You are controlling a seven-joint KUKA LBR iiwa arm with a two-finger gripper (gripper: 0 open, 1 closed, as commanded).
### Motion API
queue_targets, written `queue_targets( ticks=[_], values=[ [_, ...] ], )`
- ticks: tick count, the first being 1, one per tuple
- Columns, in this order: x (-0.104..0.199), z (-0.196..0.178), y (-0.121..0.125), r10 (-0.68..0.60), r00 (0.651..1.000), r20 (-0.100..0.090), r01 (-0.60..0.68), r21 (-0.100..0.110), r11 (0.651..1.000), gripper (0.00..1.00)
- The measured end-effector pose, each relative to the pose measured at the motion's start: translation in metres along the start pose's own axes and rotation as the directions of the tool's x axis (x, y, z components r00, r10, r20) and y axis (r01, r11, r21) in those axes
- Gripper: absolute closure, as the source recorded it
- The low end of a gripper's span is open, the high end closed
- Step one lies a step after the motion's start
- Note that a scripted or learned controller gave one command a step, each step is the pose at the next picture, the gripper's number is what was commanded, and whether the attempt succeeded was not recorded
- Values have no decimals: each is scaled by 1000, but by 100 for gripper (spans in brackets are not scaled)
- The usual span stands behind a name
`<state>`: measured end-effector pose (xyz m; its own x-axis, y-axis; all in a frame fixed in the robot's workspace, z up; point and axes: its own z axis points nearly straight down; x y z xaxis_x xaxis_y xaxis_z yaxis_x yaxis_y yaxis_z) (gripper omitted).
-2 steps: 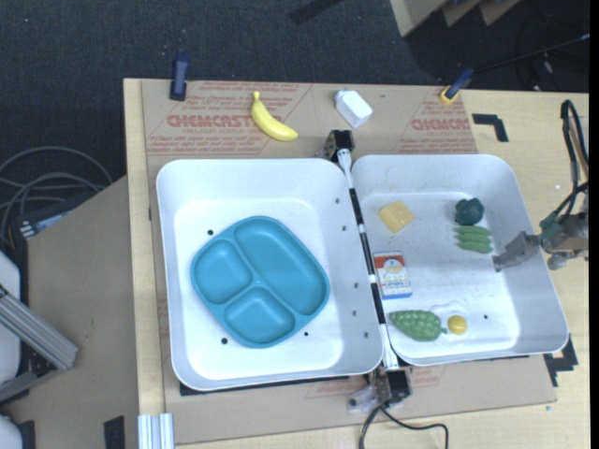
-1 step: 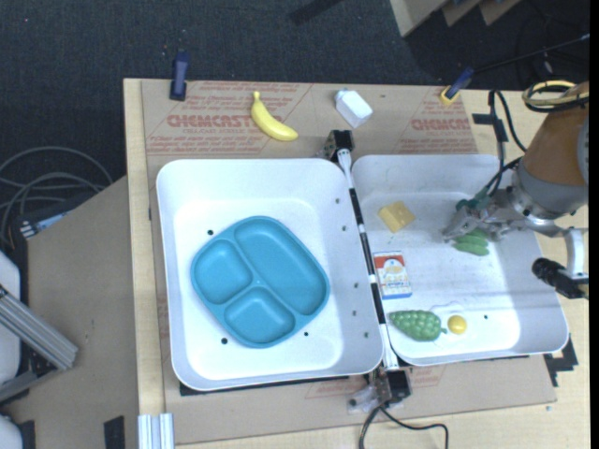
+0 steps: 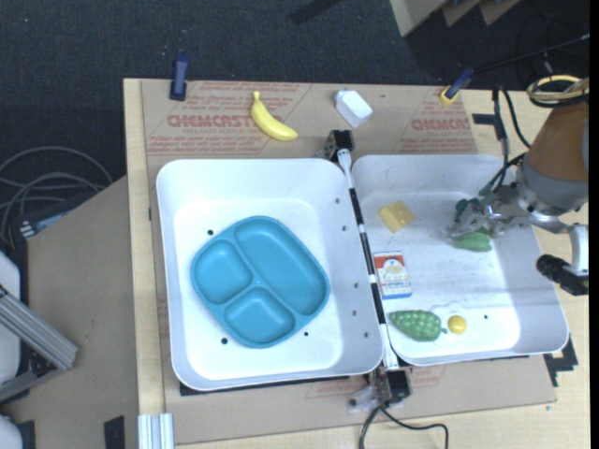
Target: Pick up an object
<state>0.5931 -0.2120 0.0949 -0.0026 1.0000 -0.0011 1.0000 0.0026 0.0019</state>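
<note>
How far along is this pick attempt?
Done: the end effector has reached into the right bin and sits low over a green object. In hand: nothing visibly held. Left: grasp and lift; the green object is on the bin floor, like the yellow block.

Small green object (image 3: 473, 241) flat on right bin's floor, far side.
</note>
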Motion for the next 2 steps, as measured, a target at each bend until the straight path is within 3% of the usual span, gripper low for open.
queue_targets(
  ticks=[1, 2],
  values=[
    [78, -3, 30, 0, 1000, -3, 0, 0, 1000, 100],
    [163, -91, 36, 0, 1000, -3, 0, -2, 1000, 100]
  ],
)
